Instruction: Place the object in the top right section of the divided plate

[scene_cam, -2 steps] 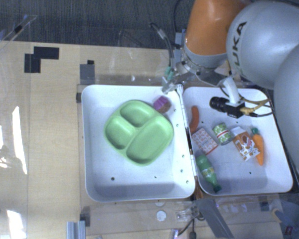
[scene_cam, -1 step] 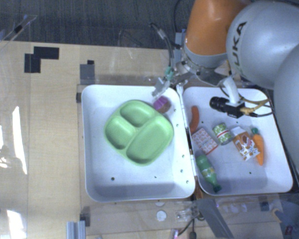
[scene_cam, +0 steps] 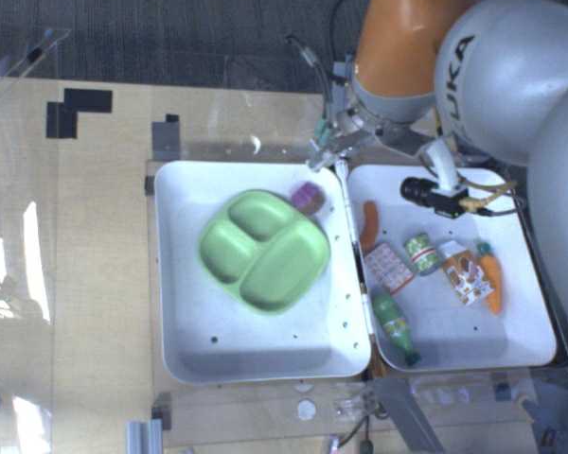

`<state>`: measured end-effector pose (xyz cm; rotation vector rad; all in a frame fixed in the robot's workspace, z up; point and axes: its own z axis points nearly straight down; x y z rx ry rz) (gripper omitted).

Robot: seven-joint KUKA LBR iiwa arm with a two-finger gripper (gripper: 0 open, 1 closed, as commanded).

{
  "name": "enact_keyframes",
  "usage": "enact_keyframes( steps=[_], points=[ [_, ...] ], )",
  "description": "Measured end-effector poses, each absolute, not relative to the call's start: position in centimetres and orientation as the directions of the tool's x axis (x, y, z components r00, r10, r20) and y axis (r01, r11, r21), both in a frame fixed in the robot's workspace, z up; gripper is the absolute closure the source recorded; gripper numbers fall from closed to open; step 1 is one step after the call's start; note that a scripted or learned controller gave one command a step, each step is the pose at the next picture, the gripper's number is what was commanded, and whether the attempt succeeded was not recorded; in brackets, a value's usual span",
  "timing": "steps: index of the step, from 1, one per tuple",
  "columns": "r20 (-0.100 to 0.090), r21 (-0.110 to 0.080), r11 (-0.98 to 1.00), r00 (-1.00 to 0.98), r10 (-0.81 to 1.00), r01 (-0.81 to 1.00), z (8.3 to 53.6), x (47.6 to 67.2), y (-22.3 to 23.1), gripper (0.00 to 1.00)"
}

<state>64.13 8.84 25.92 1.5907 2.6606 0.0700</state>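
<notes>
The arm's bulk fills the upper right of the frame and hides part of the right bin (scene_cam: 540,348). The gripper (scene_cam: 324,151) sits small above the seam between bins; whether it is spread or pressed together cannot be told. The pale wooden table (scene_cam: 76,282) carries two white bins. In the left bin (scene_cam: 185,348) lies one green divided plate (scene_cam: 265,250), with one purple object (scene_cam: 308,197) touching its upper right edge. The right bin holds six small items.

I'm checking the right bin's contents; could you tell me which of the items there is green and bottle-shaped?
It is the green bottle lying near the right bin's front left corner. The sausage and carrot are orange, and the small can is short.
</notes>
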Motion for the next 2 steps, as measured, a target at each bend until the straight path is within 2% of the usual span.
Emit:
enact_keyframes(
  steps=[1,2],
  points=[
    [-0.012,0.060,0.473,-0.473,0.881,0.879,25.9,64.1,8.8,0.00],
    [-0.013,0.068,0.474,-0.474,0.880,0.878,27.1,64.3,8.9,1.00]
  ],
)
